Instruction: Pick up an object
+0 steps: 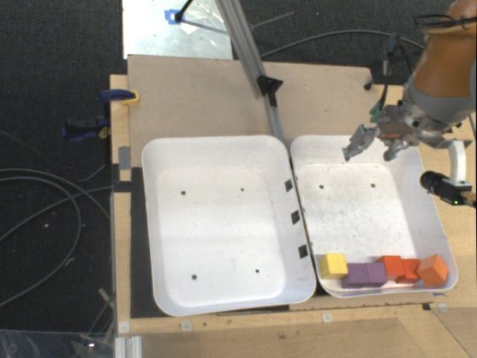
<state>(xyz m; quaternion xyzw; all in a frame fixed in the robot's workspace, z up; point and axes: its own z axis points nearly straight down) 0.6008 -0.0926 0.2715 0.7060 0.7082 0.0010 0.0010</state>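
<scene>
The gripper is hovering over the far edge of the right bin, fingers spread apart and holding nothing. The yellow block, purple block, red block and orange block are lying in a row along that bin's near wall, well apart from the gripper. The frame's right edge is cutting off the arm.

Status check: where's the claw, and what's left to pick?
Claw open, nothing in it, over right bin's far edge. Yellow, purple, orange blocks along near wall. No obstruction seen between.
</scene>
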